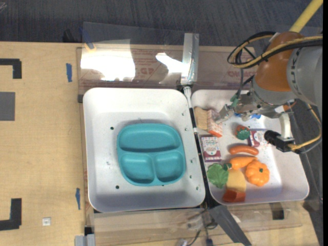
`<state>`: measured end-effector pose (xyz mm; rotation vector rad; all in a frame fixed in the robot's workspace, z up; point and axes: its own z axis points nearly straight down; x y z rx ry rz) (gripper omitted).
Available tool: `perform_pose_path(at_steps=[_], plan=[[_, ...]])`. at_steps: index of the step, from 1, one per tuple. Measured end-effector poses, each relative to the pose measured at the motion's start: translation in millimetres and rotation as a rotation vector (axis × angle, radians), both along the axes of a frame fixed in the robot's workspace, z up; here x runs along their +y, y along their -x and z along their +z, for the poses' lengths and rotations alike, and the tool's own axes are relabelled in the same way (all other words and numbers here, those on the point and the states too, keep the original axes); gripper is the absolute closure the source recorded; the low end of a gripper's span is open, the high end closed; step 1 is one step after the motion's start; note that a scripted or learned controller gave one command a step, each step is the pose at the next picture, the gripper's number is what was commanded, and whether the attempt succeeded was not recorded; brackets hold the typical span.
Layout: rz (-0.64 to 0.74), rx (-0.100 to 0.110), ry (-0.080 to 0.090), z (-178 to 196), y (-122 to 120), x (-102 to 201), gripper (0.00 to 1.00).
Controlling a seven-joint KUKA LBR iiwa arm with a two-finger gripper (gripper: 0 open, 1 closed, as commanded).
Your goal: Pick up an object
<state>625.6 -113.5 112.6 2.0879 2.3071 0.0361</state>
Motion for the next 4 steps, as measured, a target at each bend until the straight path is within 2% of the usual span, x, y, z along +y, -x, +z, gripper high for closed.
perform_pose_path(at_steps=[1,2,3,4], plan=[[-0.038,0.023,0.002,-20.7,31.4,-2.0,0.00],[-0.037,0.024,-0.001,-12.7,31.5,-0.2,1.00],[0.152,0.029,0.003,-24.7,21.0,10.2,1.00],[0.015,0.028,-0.003,77.0,-20.6,57.5,1.00]])
